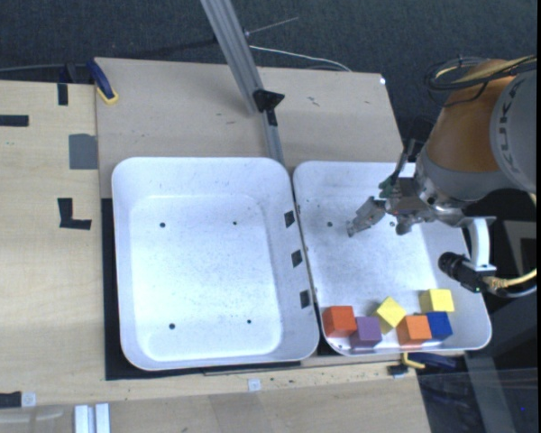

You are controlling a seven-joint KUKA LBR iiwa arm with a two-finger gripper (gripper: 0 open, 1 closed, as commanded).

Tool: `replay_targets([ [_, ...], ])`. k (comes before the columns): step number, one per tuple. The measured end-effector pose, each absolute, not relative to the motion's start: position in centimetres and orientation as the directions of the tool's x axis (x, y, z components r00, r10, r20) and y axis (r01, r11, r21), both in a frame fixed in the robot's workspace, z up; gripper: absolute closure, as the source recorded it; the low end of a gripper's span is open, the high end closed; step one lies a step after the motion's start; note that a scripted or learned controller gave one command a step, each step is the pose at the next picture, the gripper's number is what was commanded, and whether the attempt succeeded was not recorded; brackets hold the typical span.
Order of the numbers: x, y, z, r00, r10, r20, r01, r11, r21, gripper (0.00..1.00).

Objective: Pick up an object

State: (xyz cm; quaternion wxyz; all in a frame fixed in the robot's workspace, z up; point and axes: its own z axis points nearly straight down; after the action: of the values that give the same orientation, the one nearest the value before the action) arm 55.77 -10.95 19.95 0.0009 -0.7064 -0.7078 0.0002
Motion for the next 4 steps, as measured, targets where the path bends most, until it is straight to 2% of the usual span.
replay_targets([
  [1, 58.8, -11.6, 11.8, -0.002, 1.0, 0.0, 1.0, 0.002, -0.008, 0.0],
  [2, 58.9, -11.5, 13.2, -0.003, 1.0, 0.0, 1.0, 0.003, -0.002, 1.0],
  [4, 58.9, -11.3, 15.0, -0.005, 1.0, 0.002, 1.0, 0.005, -0.005, 1.0],
])
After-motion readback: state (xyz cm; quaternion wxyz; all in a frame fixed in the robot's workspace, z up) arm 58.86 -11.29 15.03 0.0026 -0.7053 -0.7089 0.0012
